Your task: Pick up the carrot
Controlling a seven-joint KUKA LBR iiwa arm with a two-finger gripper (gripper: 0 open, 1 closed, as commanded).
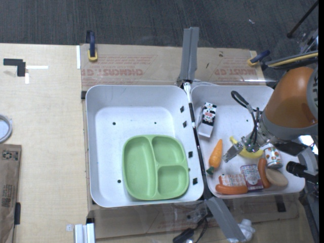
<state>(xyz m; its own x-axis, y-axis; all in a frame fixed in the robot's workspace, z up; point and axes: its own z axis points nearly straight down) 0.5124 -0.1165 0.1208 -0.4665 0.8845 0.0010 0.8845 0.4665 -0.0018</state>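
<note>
Front edge: hot dog (232,189) and snack packet (250,177) in right bin (223,92).
Carrot (216,153): near left wall of right bin, long axis near upright, tip down.
Claw (234,149): just right of carrot, apart, grasping nothing; fingers look spread.

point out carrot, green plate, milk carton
carrot (216,153), camera view, mid-body.
green plate (137,171), camera view, floor of its large compartment.
milk carton (208,114), camera view, its printed face.
</note>
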